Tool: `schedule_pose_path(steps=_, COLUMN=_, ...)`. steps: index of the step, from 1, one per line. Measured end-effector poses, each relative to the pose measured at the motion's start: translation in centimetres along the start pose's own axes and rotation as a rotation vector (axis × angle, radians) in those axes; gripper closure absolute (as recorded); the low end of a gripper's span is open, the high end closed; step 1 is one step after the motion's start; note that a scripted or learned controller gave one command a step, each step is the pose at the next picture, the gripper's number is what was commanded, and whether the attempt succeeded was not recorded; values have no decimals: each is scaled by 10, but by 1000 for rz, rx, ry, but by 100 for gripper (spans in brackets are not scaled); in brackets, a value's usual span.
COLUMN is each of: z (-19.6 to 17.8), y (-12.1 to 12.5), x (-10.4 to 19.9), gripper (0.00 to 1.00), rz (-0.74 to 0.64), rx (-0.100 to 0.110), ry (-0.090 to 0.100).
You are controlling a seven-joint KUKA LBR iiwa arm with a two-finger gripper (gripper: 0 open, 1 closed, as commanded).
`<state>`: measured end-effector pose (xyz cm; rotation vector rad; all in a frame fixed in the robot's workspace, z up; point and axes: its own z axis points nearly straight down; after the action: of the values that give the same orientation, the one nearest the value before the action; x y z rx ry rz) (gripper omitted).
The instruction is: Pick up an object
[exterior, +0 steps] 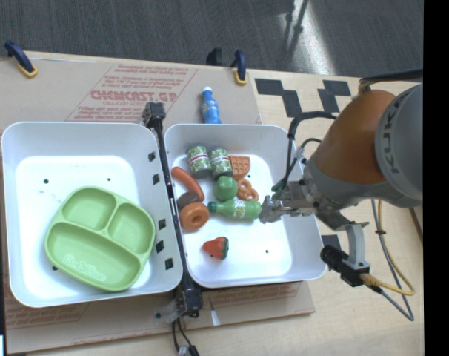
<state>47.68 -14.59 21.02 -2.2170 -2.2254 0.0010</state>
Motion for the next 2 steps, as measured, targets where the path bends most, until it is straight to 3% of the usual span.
schedule_pose_path(steps=1, z=-63, y=42, x=-66, gripper=100, rz=-1, rx=-2, ry=-2)
schedule_pose_path(steps=2, z=1, y=38, x=-65, gripper=100, rz=-2, rx=3, ry=1)
